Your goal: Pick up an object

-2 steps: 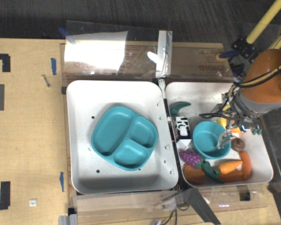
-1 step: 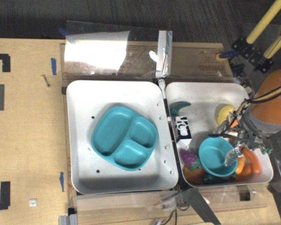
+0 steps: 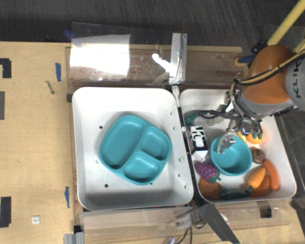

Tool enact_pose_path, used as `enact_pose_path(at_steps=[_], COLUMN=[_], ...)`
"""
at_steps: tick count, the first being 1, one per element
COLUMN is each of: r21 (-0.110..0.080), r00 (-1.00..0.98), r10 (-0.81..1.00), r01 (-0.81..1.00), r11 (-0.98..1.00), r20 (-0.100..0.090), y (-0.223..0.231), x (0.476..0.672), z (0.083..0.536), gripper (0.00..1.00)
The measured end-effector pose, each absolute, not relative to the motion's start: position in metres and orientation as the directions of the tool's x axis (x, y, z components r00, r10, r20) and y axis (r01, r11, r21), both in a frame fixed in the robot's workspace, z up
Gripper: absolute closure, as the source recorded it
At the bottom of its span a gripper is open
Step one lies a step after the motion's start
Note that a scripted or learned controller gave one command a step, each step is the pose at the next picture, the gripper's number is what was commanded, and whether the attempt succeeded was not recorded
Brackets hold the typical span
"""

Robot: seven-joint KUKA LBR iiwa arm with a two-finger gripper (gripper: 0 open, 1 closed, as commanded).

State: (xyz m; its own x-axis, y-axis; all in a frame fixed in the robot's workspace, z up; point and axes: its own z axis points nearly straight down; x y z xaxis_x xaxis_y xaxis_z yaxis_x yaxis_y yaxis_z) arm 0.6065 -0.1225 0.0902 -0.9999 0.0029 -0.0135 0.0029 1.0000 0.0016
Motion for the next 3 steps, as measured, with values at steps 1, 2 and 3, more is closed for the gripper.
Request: enact_pose_path(at_steps=[1, 2, 3], r21=[-0.006, -0.004, -0.002], r00=[-1.000, -0.999, -1.000], r10=[-0.020, -0.028, -0.004], r01=[-0.019, -0.028, -0.004], r11=[1.000, 1.000, 1.000], r20=[-0.010, -0.046, -0.016], y=[-0.208, -0.199, -0.152], x=[0.553, 0.567, 0.561], z=[0.090, 0.110, 0.218], gripper=[0.00, 1.00, 1.00])
